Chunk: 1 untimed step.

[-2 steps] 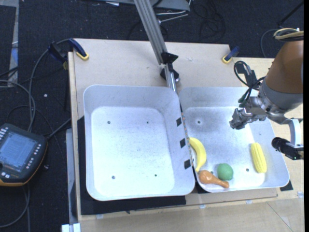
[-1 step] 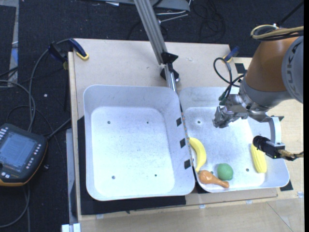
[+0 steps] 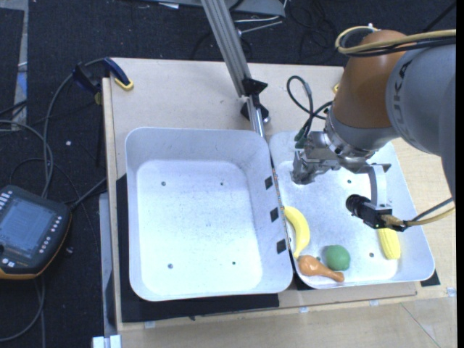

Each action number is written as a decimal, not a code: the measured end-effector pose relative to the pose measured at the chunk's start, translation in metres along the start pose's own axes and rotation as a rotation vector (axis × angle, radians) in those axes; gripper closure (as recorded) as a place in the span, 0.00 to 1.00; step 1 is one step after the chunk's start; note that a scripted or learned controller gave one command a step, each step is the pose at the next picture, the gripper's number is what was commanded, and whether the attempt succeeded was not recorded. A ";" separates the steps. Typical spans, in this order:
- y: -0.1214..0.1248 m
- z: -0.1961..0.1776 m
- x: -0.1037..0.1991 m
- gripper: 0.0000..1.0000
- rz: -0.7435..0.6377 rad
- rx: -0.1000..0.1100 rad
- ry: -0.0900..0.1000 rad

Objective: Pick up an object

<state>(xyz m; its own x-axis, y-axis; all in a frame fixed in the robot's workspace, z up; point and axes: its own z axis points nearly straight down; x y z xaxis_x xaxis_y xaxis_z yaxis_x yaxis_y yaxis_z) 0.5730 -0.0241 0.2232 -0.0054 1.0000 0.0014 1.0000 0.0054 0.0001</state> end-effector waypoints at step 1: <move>0.001 -0.007 0.054 1.00 0.000 0.000 0.000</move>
<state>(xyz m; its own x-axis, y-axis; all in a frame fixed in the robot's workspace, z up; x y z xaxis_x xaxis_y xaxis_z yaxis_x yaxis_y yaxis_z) 0.5740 0.0303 0.2306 -0.0054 1.0000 0.0012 1.0000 0.0054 0.0000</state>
